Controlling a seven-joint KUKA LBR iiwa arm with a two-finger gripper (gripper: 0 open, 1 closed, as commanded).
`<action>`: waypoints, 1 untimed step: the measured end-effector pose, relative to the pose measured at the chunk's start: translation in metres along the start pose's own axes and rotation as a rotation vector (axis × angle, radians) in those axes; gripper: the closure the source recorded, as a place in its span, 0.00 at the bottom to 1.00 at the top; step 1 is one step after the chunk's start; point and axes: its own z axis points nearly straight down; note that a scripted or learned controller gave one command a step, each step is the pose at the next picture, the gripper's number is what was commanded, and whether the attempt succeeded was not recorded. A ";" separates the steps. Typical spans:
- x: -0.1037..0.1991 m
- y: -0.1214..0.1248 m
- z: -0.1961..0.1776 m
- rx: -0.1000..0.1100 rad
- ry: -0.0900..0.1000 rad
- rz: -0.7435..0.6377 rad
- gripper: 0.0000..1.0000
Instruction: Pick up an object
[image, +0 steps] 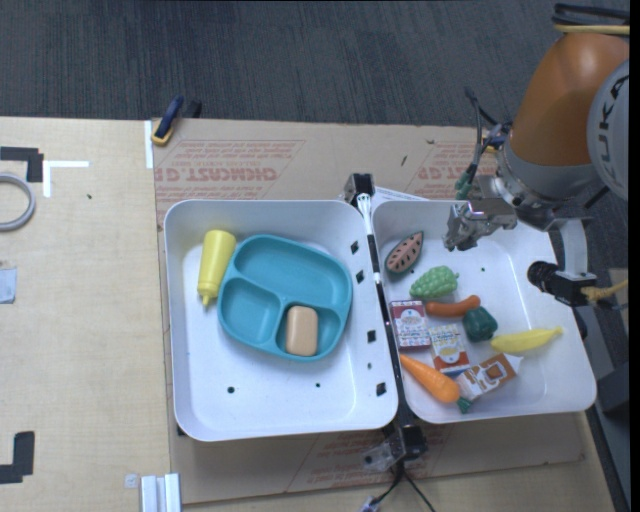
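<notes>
Dark carpet lies behind the counter (80, 330), which carries two shallow white bins side by side on a sheet of brown cardboard (260, 165). Most of the loose objects sit in the right bin (560, 385): a watermelon slice (404, 253) near its upper left corner, a green bumpy piece (434, 282) just below that, then a small carrot (452, 307), a dark green pepper (480, 323), a yellow banana (527, 340), two small printed cartons (409, 325) (447, 347), a larger carrot (430, 378) and a red-and-white carton (489, 377) toward the front edge.

Above the bin's far side hangs the pincer (462, 232), on the grey arm with its orange band (566, 100). It sits apart from the watermelon slice, to that piece's right. Whether it is released or clenched I cannot tell, as the tip looks dark and blurred; nothing shows gripped in it.

Over in the left bin (200, 400) rests a teal divided tray (262, 290) with a tan block (301, 330) in one compartment, and a yellow bottle (213, 264) lies touching the tray's left rim.
</notes>
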 end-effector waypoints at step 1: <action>0.000 0.000 0.000 0.000 0.000 0.000 0.00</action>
